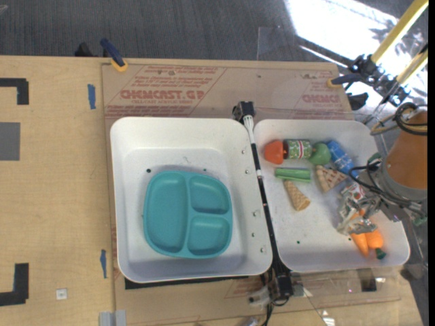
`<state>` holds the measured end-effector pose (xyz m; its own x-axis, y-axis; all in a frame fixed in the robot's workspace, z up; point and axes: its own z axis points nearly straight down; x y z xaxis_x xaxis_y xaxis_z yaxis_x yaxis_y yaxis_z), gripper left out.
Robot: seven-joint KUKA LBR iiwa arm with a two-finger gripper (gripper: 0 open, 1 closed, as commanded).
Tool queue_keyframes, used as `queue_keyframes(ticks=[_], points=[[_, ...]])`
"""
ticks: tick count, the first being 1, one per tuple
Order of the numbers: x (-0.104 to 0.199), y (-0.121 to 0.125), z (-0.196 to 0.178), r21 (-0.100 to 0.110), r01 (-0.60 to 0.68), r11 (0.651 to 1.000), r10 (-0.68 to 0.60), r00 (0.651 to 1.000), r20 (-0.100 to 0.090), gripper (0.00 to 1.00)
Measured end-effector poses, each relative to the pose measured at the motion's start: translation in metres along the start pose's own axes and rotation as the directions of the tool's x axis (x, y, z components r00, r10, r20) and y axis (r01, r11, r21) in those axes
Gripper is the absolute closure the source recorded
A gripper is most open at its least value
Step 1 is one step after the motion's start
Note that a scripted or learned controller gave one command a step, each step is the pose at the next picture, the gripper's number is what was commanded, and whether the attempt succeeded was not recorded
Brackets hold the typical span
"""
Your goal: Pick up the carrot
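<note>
Under both bins lies a tan bench [47, 202] of wood, overlaid by a brown board [170, 87] printed with red letters, with blue tape tabs and black corner marks on its left part. Beyond the bench, dark grey floor [170, 12] runs across the top, streaked with bright light at upper right.

Two shallow white bins with rounded corners sit side by side, hard and smooth. The left bin [129, 148] holds a teal tray [187, 212], glossy plastic, with three compartments. The right bin [319, 250] holds a scatter of toy food: a red-orange round piece [274, 151], a printed can [297, 148], a green lump [319, 154], a blue bottle [340, 157], a flat green stick [293, 174], a waffle cone [297, 195] and a tan wedge [329, 178].

The carrot [367, 241], orange with a green tip, lies near the front right corner of the right bin. The gripper [357, 212] hangs just above and beside it, tangled in cables; whether its fingers are apart or closed cannot be told. The arm's orange band [411, 161] shows at the right edge.
</note>
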<state>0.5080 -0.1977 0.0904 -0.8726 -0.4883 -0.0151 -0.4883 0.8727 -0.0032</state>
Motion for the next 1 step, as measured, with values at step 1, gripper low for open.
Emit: queue_keyframes(ticks=[1], points=[[0.0017, -0.0008, 0.001, 0.001, 0.0, 1.0, 0.0, 1.0, -0.002, 0.0]])
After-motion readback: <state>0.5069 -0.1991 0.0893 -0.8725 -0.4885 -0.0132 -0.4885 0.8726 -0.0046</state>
